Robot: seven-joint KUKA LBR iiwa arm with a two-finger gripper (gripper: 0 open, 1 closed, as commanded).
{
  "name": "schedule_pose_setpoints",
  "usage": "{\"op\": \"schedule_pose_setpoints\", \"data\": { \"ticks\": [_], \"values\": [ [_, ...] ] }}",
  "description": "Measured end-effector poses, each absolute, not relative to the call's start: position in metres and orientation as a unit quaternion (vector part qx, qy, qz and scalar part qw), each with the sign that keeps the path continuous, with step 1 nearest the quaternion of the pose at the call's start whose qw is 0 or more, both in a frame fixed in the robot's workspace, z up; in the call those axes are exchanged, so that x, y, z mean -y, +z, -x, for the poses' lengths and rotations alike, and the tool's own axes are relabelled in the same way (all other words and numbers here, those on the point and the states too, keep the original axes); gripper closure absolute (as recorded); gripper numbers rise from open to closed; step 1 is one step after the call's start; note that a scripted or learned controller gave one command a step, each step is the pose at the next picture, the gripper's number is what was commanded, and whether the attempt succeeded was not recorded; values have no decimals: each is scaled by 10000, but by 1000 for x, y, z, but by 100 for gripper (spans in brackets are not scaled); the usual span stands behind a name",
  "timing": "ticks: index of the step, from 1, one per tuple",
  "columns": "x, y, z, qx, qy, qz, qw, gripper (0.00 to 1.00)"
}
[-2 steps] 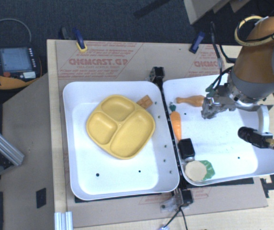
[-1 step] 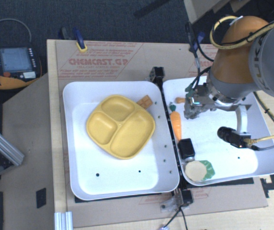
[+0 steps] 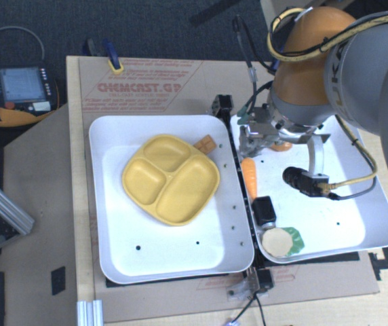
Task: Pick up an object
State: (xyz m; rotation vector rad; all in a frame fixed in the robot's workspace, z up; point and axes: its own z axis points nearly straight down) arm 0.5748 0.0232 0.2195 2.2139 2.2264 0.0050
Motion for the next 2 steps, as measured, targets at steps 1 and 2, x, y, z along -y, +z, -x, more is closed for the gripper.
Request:
{"op": "schedule_pose_setpoints", "data": {
  "ticks": [1,2],
  "values": [
    [-81,217,-593,-7094,16,-7048,0,100],
    [-77,218,-593,-7076,3,-7066,4,0]
  ]
}}
